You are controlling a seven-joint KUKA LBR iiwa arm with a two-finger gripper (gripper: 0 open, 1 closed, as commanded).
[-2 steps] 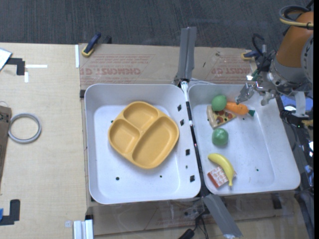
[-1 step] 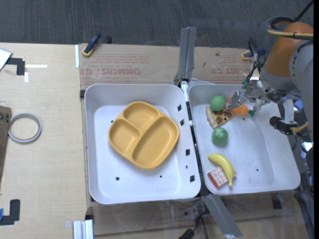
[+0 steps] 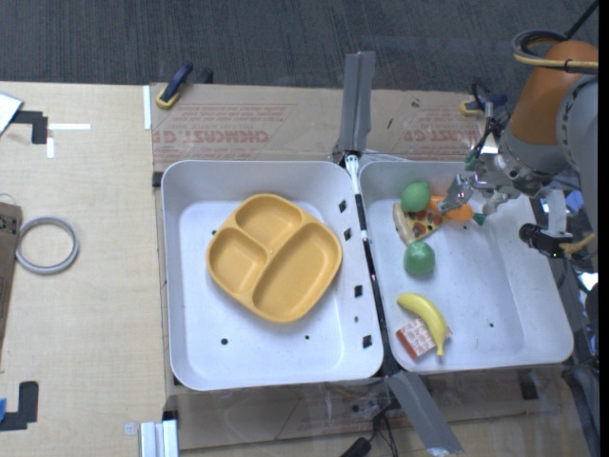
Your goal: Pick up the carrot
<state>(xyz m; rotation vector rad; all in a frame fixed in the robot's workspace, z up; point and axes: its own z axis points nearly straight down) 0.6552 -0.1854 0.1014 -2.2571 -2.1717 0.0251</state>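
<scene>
My gripper (image 3: 463, 201) sits over the carrot (image 3: 455, 209) in the right bin (image 3: 514, 346). I cannot tell its state. It could snag the green ball (image 3: 415, 196) just left.

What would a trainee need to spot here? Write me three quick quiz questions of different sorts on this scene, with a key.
1. True or false: the yellow divided plate lies in the right bin.
2. Which lies nearest the gripper? A. banana B. carrot C. tape roll
3. Fill in: two green round fruits lie in the ____ bin.

Key: 1. False, it lies in the left bin. 2. B. 3. right.
</scene>
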